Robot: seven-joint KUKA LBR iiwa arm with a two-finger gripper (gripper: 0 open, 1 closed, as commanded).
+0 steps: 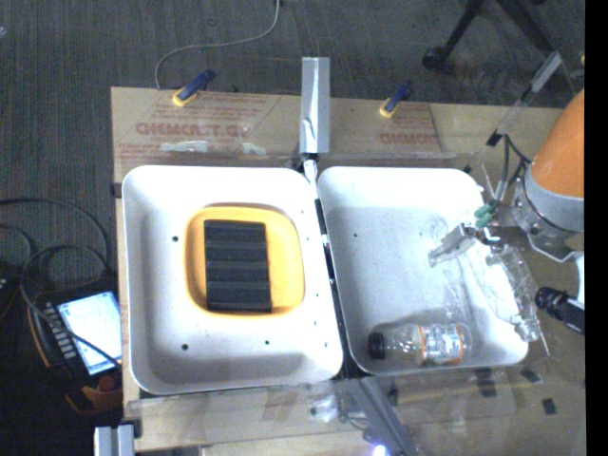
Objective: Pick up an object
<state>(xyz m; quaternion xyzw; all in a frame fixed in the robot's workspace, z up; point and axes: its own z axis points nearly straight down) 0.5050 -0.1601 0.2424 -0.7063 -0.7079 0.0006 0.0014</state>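
One bottle [421,342] lies on its side in the right bin [380,217], close against the near wall, dark cap pointing toward the divider between the bins. Clear plastic, looks light and thin-walled, slick and round (likely to roll or squirt out of a pinch). Best hold is probably across the middle of the body, fingers either side of the label band. Near wall crowds that grip; the far side of the bottle has bare floor for coming down. Up and right of the bottle, the gripper [472,233] hangs over the same bin with nothing between its fingers; can't tell how wide they're set, they blur into clear plastic parts. Left of the bottle, the left bin [152,283] holds a yellow tray [290,264] with a black ridged block [237,266], stiff-looking, flat.
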